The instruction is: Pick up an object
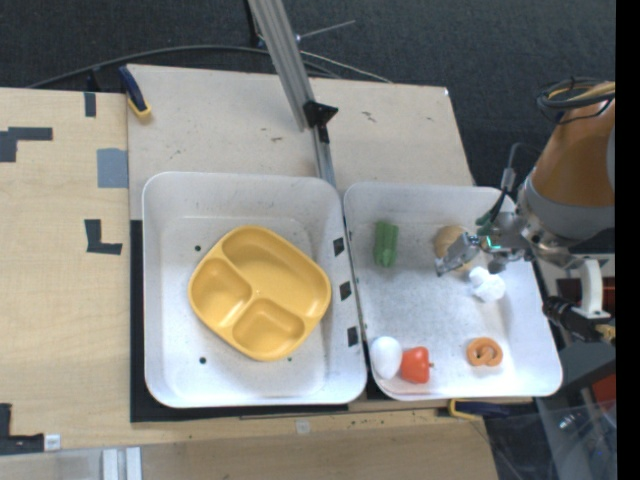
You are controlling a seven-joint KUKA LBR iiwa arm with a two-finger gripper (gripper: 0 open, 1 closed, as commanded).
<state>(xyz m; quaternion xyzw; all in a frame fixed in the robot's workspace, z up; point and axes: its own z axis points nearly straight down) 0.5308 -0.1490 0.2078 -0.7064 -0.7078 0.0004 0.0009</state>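
- Arm (572,168) comes in from the right, grey w/ orange band, wrist over the right bin's (440,368) far right part.
- Gripper (458,259) sits low near the bin's upper right area, fingers pointing left-ish; how far they're spread can't be told from this angle, and nothing is clearly seen between them.
- Tan/brown rounded object (449,237) lies just at the gripper tip, touching or nearly so (can't tell which).
- Small white lump (488,285) just below-right of the gripper, close to the wrist hardware.
- Green block (386,243) upright-ish in the right bin's upper left part, well apart from the gripper.
- White egg-shaped item (385,354) and red pepper-like item (415,365) side by side, touching, at the bin's near left corner.
- Orange ring (484,352) near the bin's near right corner, apart from the rest.
- Left bin (165,268) holds a yellow divided plate (260,292), three compartments, sitting roughly mid-bin, turned at an angle.
- Bench (60,298) is light wood w/ grey tape marks; a metal pole (285,48) slants down to the seam between the bins.
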